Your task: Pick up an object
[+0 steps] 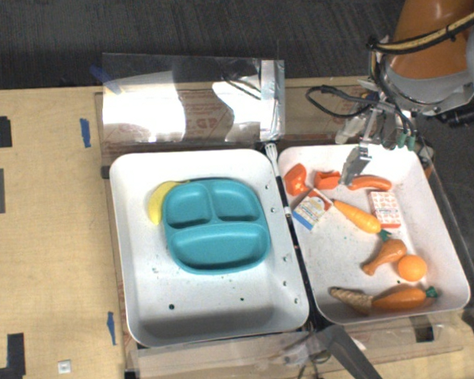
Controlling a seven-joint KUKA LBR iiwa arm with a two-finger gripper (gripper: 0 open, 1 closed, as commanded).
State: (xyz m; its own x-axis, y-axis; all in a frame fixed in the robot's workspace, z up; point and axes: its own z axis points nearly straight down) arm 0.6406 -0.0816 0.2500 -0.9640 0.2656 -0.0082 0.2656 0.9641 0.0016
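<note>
Dark carpet is showing along the top of the frame, and below it a pale wooden desk is carrying two shallow white bins side by side.

At the upper right, the grey arm with its orange band is reaching in, and the gripper is hanging over the upper edge of the right bin. Whether it is released or clenched I cannot tell; nothing is visibly sitting between its tips.

Just beside it, toward the left, an orange-red toy piece and a smaller orange piece are lying at the top of that bin. A red sausage-like toy is lying just below the gripper. A white packet with blue print is lying lower left, a carrot beside it, and a small red-and-white box to the right. Lower down, a drumstick, an orange and a long carrot are lying near the bottom right.

Across the frame, the left bin is holding a teal divided plate, with a yellow object partly tucked under its upper left edge.
</note>
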